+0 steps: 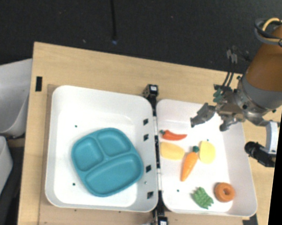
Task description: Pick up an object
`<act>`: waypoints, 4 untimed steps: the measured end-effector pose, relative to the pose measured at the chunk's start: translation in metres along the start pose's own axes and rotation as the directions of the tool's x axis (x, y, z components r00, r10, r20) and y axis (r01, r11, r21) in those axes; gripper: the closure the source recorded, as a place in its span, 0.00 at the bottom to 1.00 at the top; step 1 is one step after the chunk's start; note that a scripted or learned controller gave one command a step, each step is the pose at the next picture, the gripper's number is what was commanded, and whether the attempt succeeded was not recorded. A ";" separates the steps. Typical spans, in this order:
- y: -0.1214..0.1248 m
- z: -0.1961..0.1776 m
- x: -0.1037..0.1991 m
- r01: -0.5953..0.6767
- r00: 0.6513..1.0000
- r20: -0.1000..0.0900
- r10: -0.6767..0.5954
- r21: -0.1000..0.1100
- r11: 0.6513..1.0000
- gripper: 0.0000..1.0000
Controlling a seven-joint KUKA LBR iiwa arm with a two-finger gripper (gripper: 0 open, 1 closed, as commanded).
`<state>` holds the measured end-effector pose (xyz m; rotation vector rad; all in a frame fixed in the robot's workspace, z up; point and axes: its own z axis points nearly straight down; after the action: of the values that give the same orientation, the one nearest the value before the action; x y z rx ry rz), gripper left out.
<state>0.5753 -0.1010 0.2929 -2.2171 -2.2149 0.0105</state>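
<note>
A grey robot arm's end effector (213, 121) hovers over the far end of the right-hand bin (237, 199) on a pale wooden desk (110, 72), its two dark fingers spread apart and released, with nothing between them. The pick has not begun, by the look of it: every candidate lies loose on the bin floor. Nearest the fingers sit a red chilli (174, 136) and a yellow lemon-like piece (207, 152); beside them rest a pale yellow piece (172, 151) and an orange carrot (188, 164), with a green vegetable (202, 197) and a brown doughnut (224, 192) at the near end. The left bin (54, 185) holds a blue divided plate (106, 161). Descent, closing and lifting all remain. No brand, label or writing can be read anywhere.
</note>
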 end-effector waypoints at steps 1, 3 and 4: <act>0.002 -0.006 0.000 0.002 1.000 0.001 -0.002 -0.012 1.000 0.00; -0.009 0.086 -0.003 0.000 1.000 0.002 0.000 -0.007 1.000 0.00; -0.010 0.148 -0.009 0.000 1.000 0.002 0.000 -0.006 1.000 0.00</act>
<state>0.5640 -0.1096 0.1451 -2.2215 -2.2186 0.0052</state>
